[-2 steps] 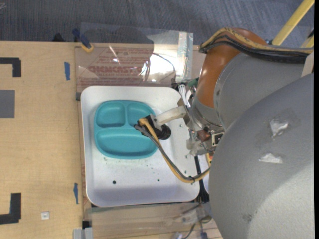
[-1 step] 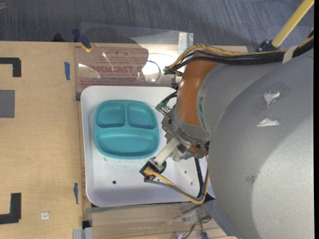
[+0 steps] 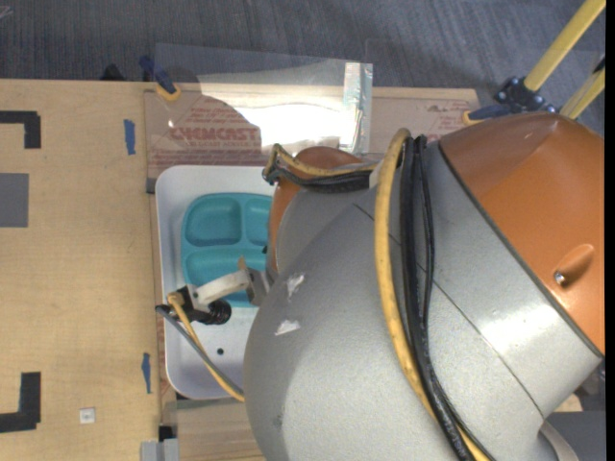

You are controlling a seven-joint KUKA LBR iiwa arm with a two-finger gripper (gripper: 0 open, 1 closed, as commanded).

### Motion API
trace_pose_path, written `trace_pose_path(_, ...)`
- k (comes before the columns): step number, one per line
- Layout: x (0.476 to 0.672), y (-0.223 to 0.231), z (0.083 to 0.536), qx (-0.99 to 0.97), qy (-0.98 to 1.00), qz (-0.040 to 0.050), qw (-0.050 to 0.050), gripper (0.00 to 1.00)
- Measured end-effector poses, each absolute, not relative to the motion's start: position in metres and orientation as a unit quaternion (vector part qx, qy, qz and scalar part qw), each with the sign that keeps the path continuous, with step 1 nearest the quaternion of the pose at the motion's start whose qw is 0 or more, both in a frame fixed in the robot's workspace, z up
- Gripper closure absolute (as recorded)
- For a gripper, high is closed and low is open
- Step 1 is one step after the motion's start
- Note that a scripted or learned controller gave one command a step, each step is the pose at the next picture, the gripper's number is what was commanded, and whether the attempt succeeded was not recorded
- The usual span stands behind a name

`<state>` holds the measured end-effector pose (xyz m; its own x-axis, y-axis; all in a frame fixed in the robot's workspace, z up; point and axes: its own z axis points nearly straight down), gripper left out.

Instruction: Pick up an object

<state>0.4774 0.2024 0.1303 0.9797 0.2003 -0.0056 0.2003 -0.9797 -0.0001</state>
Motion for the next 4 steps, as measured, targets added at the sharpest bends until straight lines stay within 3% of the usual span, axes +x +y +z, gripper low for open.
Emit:
trace_pose_path(1, 0.479, 0.202, 0.132, 0.995, 0.1, -0.0008, 0.0, 0.0)
trace_pose_path(2, 0.482, 0.224, 0.091, 0.968, 0.251, 0.0029, 0.0, 0.0)
trace_pose_path(3, 0.483, 0.226, 0.103, 0.968, 0.251, 0.0044, -0.002, 1.0)
trace_pose_path(4, 0.479, 0.225, 0.172, 0.995, 0.1, 0.0006, -0.001, 1.0)
